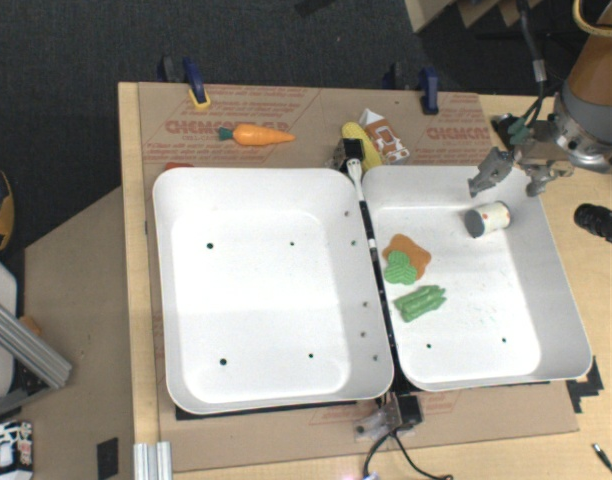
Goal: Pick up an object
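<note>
My gripper [512,179] hangs over the far edge of the right bin [546,313], open, with nothing between its fingers. Just below it in the picture lies a small white cylinder with a grey end [487,218], apart from the fingers. Nearer the bin's left side sit an orange flat piece [414,252] with a green ridged piece [398,269] partly over it, and a green pod-like piece [421,302] a little closer to the front.
The left bin [186,268] lies beside the right one. Behind the bins on the cardboard lie a toy carrot [258,136], a yellow and black item [354,146] and a small carton [387,140]. Two blue clamps [197,90] hold the board's far edge.
</note>
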Controlling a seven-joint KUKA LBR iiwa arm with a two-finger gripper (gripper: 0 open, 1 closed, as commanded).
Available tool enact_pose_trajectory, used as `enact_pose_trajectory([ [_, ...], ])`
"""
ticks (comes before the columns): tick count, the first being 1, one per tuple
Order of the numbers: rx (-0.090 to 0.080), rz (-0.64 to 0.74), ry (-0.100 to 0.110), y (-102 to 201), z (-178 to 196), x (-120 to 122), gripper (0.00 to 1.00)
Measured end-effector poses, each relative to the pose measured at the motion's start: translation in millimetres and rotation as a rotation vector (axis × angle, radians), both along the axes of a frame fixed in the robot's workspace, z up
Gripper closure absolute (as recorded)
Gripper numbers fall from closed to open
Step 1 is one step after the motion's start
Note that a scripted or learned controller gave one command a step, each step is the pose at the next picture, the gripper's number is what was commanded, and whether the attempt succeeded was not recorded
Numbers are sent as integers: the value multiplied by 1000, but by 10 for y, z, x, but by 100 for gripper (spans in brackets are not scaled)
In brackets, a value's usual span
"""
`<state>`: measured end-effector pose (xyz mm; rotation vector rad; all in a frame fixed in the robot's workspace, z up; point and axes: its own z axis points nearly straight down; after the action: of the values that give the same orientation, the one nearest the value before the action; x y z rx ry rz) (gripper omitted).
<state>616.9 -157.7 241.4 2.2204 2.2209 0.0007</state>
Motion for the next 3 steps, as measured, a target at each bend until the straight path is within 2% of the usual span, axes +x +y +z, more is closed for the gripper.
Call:
enact_pose_trajectory([
  [1,1,3,2,37,-953,332,0],
  [2,1,2,3,289,-1587,477,0],
  [3,1,4,-7,846,-506,510,0],
])
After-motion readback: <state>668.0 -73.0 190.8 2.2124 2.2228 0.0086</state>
